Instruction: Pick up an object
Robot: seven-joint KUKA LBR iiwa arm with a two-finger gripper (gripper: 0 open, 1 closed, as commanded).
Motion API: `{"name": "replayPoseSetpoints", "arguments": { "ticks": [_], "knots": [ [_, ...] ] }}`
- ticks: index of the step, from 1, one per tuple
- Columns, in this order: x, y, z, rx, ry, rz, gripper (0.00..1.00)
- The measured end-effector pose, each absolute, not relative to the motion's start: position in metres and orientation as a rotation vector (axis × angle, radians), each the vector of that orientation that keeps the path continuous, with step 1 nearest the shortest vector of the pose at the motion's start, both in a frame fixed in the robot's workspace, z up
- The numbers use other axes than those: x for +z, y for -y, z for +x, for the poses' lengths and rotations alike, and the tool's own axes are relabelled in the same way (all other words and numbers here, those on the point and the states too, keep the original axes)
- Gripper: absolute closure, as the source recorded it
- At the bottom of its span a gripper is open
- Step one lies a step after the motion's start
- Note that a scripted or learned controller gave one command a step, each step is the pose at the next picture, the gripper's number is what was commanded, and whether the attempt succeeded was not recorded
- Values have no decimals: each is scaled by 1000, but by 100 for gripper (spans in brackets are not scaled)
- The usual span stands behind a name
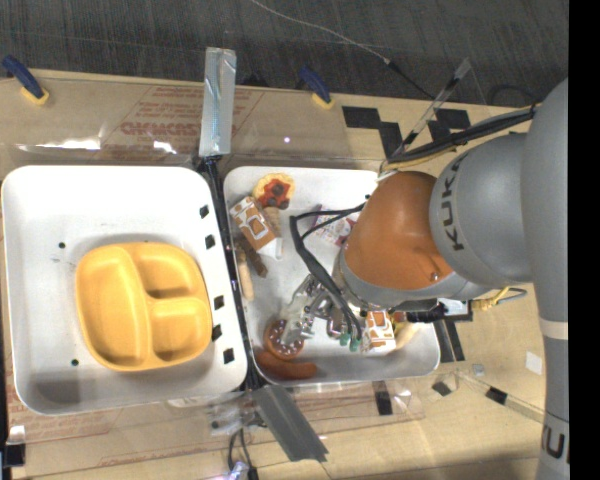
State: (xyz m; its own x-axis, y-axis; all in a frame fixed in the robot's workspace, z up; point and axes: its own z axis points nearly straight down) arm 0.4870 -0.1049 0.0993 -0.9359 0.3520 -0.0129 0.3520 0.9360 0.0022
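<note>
Fingers of the gripper [298,320] hang low in the right bin [280,183], at its near end, and from here I cannot tell whether they are spread or closed; the metal parts blur together over the clutter. Right under and just in front of them lies a round brown item [283,340], seemingly touching the tips, though nothing can be seen pinched between them. Nearer still, against the bin's front wall, sits a reddish-brown sausage-shaped piece [288,369]. Off to the arm's side of the fingers, a small orange-and-white packet [379,330] rests just beside the wrist, half under the orange band [395,233]. Beyond the fingers, toward the far end of the bin, a brown stick-like item [250,260] lies along the divider, then a small printed box [252,221], and farthest a red-and-orange toy [275,190] by the far wall. Across the divider, well apart from the fingers, the left bin [40,208] holds a yellow compartment tray [143,303].
</note>
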Motion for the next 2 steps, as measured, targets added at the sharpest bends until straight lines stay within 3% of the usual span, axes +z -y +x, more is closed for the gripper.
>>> {"name": "replayPoseSetpoints", "arguments": {
  "ticks": [1,2],
  "knots": [
    [226,84,536,1,-3086,519,100],
    [191,27,631,0,-3002,932,100]
  ]
}}
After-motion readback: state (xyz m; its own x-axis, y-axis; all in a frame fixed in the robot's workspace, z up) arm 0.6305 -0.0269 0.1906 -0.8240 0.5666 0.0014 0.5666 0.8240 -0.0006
